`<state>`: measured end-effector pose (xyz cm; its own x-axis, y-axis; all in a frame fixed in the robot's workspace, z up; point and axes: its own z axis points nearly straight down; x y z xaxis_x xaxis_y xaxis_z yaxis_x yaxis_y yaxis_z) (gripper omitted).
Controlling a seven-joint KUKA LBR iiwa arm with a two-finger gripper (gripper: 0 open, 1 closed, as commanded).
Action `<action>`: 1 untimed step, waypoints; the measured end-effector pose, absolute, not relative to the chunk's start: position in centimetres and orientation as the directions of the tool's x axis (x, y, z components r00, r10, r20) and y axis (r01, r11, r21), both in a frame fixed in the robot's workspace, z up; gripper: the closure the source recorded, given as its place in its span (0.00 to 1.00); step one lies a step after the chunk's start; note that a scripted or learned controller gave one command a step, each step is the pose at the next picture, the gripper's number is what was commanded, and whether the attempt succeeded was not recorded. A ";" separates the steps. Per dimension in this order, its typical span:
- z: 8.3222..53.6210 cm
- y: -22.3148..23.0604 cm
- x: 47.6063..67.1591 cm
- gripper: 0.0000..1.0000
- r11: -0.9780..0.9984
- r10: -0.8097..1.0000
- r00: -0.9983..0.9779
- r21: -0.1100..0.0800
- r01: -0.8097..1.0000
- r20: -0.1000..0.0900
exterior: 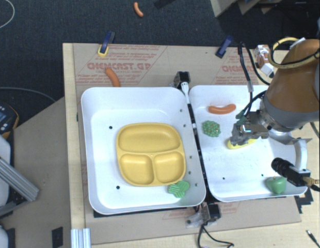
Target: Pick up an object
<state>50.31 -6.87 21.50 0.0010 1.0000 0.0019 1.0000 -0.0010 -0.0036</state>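
I log the scene from my console as follows. Table (149, 61): board top, carrying two shallow white bins side by side. Left bin (98, 118): holds a yellow divided plate (149, 154) at its middle and a green ridged toy (178, 188) touching the plate's near right corner. Right bin (227, 180): holds an orange sausage (222, 108) toward the far side, a green bumpy ball (211, 128) just beside the divider, a yellow piece (241, 143) near the middle, and a green pepper-like toy (277, 185) in the near right corner. Outside the bins: one orange sausage on the board (113, 77) near the far left clamp, another on the floor (138, 9). Arm: reaches in from the right, its end effector (244, 133) low over the right bin, directly above and seemingly touching the yellow piece, which I take as the target. End effector state: I cannot tell whether it is released or clenched, since the wrist hides the tips. Task status, in my judgement: approach complete, descent at or near contact; the yellow piece lies flat on the bin floor, so no lift is done. Remaining: secure a grip and raise the object clear.
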 end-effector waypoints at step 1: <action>21.9 -6.5 49.5 1.00 -0.001 1.000 0.001 -0.003 1.000 0.002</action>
